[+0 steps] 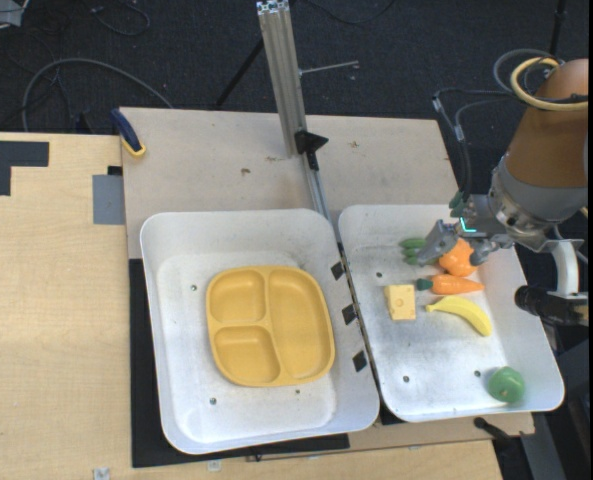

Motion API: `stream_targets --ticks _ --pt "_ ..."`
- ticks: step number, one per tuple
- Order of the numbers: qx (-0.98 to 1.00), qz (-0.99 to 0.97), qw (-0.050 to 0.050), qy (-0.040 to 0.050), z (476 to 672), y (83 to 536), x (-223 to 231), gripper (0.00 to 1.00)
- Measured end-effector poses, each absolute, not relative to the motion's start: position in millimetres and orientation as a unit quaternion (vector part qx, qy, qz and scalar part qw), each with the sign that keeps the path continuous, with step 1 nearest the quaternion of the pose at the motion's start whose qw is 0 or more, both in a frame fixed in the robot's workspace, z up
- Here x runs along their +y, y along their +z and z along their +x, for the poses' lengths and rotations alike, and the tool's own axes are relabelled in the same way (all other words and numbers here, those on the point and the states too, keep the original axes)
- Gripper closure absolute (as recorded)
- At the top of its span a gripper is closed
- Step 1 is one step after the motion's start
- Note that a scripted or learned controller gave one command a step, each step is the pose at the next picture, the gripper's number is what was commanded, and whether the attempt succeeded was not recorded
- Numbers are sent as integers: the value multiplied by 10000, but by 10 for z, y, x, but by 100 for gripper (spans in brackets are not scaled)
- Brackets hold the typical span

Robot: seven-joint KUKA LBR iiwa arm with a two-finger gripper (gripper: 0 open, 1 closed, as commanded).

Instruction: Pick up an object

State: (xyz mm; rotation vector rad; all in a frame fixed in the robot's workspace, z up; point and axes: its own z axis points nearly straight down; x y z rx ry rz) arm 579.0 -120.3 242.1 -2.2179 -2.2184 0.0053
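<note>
The right bin (426,368) holds several toy foods. A small orange fruit (458,260) lies near its far right side, with a carrot (456,286) just in front of it and a banana (464,315) below that. A yellow cheese block (401,302) sits mid-bin, a green piece (412,248) lies at the back, and a green ball (505,384) rests in the near right corner. My gripper (459,245) hangs low over the orange fruit, open, its fingers on either side of the fruit's top. Nothing is lifted.
The left bin (176,268) holds a yellow divided plate (271,325). An upright metal post (284,78) stands behind the bins, near the divide between them. A wooden tabletop (46,298) lies to the left.
</note>
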Motion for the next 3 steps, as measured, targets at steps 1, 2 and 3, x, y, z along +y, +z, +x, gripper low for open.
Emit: stream_targets --ticks 1,2,3 --pt "-7073 -7070 16 12 5795 2428 -1203 0" --pt "-7072 -7070 30 22 5817 1987 -1183 0" --pt "-7070 -7072 38 25 5724 1379 -1172 0"
